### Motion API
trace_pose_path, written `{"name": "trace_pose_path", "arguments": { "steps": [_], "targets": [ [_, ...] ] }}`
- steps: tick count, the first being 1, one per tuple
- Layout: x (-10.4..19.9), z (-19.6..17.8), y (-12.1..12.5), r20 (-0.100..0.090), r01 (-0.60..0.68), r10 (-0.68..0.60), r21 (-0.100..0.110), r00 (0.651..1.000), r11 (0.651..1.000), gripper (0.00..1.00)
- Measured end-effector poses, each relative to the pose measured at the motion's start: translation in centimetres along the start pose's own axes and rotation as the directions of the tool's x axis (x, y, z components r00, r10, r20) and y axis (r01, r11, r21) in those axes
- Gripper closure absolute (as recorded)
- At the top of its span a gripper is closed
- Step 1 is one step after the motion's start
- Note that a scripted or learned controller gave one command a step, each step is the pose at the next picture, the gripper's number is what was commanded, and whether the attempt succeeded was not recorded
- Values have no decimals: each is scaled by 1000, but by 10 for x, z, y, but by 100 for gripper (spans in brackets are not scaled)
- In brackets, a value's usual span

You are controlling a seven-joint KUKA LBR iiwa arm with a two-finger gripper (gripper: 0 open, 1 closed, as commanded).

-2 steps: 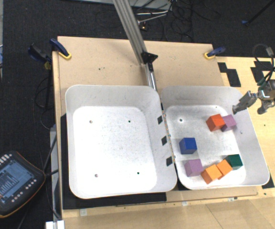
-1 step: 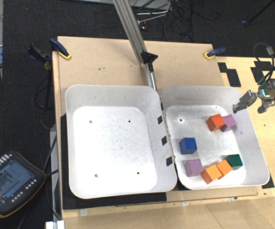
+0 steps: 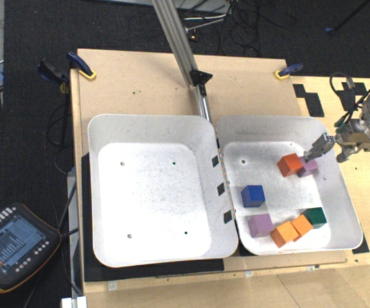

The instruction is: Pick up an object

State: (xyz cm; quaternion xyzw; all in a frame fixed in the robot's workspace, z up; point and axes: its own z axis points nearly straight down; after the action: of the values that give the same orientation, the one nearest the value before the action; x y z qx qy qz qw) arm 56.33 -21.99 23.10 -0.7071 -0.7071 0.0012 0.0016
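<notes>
On the bench [image 3: 146, 76], far left off the board: teach pendant [image 3: 8, 246] on dark floor. Blue clamps at back corners, left clamp [image 3: 79, 63], right clamp [image 3: 289, 70]. Metal pole [image 3: 175, 34] slanting down to the seam between bins.

Left bin [image 3: 108, 130]: bare speckled white floor, wide open room, rims raised all round.

Right bin [image 3: 236, 130]: touching left bin along the seam, black tape tabs there. Blue cube [image 3: 253, 196] near centre-left, apart from the rest, clear space on all sides. Purple cube [image 3: 259, 225] toward front, just beside front orange block [image 3: 285, 231]; green cube [image 3: 315, 218] touching that orange block, close to front-right rim. Crowded front cluster, little room near rim. Upper orange cube [image 3: 290, 165] toward back right, small purple cube [image 3: 308, 167] touching its right side.

Gripper [image 3: 317, 149] reaching in from right, over right bin's back-right area, tip just above small purple cube. Nothing seen held. Opening width: cannot tell, too small and blurred.
</notes>
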Motion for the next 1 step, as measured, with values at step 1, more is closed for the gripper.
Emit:
{"name": "trace_pose_path", "arguments": {
  "steps": [1],
  "targets": [
    [7,46,2,-1,1,-1,0,1000,1000,0]
  ]
}}
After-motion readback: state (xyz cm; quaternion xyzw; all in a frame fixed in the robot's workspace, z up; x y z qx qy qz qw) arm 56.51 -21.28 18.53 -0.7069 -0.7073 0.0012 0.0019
